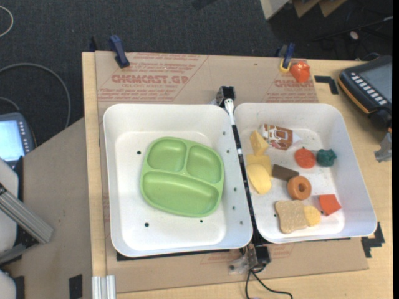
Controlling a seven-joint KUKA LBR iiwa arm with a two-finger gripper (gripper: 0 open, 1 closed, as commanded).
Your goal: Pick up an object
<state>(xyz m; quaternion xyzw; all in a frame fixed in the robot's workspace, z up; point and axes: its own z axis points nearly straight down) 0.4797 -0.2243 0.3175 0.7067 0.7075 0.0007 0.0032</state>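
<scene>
The right bin (pixel 349 167) holds several toy foods. A white and brown packet (pixel 278 136) lies at the back, with a yellow wedge (pixel 258 142) beside it. A yellow pear-like piece (pixel 259 174) rests against the bin's left wall. A brown bar (pixel 284 172) and a glazed donut (pixel 299 188) sit mid-bin. A red tomato (pixel 305 158) and a dark green piece (pixel 326 157) lie to the right. A slice of bread (pixel 290 216), a small yellow piece (pixel 312 215) and an orange-red block (pixel 329 204) are at the front.
The left bin (pixel 118 185) holds a green divided plate (pixel 182 176). A black clip (pixel 225 94) joins the bins at the back. Blue and orange clamps (pixel 293 64) sit on the cardboard's far edge. A pendant (pixel 369 87) lies at the right.
</scene>
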